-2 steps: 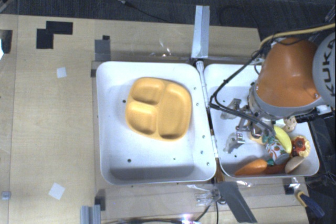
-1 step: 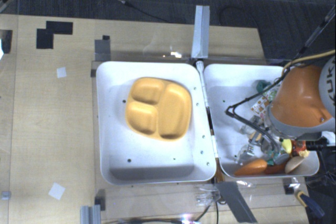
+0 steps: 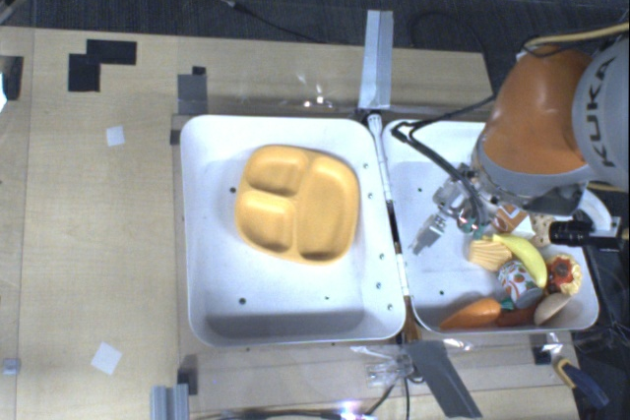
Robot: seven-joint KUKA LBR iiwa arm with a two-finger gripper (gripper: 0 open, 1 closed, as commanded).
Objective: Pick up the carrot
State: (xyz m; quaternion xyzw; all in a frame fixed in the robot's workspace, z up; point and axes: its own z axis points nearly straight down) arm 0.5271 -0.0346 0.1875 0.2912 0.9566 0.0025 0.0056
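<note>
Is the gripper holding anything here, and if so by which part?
Nothing is held. The gripper hangs over bare floor of the right bin, and the carrot lies apart at the near wall.

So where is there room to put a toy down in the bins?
Left bin: bare floor all around the yellow plate, widest along the near wall. Right bin: bare beside the divider; its near right corner is crowded with carrot, banana and other toys.

2 white bins [image 3: 212, 310]. Left: 1 yellow divided plate [image 3: 297, 202]. Right: 1 carrot [image 3: 472, 313], 1 banana [image 3: 524, 256], a few other small toy foods, count unclear.
</note>
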